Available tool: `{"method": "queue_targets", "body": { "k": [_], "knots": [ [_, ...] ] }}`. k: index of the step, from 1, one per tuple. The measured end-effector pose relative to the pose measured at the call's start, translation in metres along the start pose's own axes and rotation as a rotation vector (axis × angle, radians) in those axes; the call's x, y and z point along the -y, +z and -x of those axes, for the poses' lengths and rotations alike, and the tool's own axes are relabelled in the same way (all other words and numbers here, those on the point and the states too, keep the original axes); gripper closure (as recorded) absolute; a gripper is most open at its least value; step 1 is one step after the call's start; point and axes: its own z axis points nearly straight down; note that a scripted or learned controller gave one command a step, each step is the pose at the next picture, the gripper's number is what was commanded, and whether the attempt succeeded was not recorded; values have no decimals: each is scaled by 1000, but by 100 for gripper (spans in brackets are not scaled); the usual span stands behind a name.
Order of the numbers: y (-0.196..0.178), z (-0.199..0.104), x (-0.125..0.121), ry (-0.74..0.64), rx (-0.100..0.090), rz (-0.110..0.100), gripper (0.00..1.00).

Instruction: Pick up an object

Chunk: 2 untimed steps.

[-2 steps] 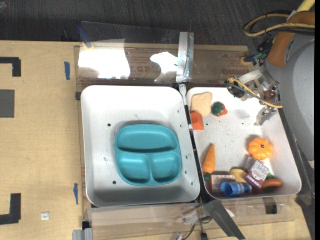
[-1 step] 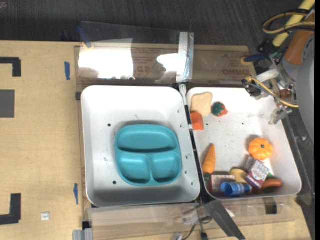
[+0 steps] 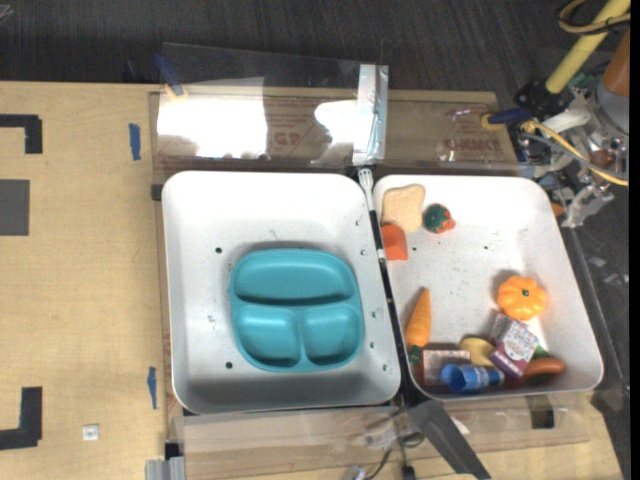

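Note:
The right bin [image 3: 560, 230] holds several toy foods. A bread slice [image 3: 403, 206], a green and red berry [image 3: 437, 218] and an orange block [image 3: 393, 241] lie at its far left. A carrot [image 3: 419, 316] lies along the left wall and a small pumpkin [image 3: 522, 297] sits toward the right. At the near edge, a blue bottle [image 3: 470, 376], a brown box [image 3: 438, 358], a purple and white pack [image 3: 517, 345] and a red sausage [image 3: 546, 368] are piled together. My gripper [image 3: 585, 190] hangs over the bin's far right corner, tangled in cables, with nothing seen in it.
The left bin [image 3: 190, 228] holds a teal divided plate [image 3: 297, 306]. A clear plastic sheet [image 3: 270, 118] stands behind the bins. Yellow and blue cables [image 3: 575, 63] trail at the upper right. Bare bin floor lies in the middle of the right bin.

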Motion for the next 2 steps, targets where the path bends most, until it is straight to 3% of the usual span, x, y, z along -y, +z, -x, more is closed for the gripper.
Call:
{"method": "queue_targets", "body": {
  "k": [1, 2],
  "knots": [
    [74, 44, 10, 3, 13, -8, 0],
    [120, 4, 27, 1, 6, -4, 0]
  ]
}}
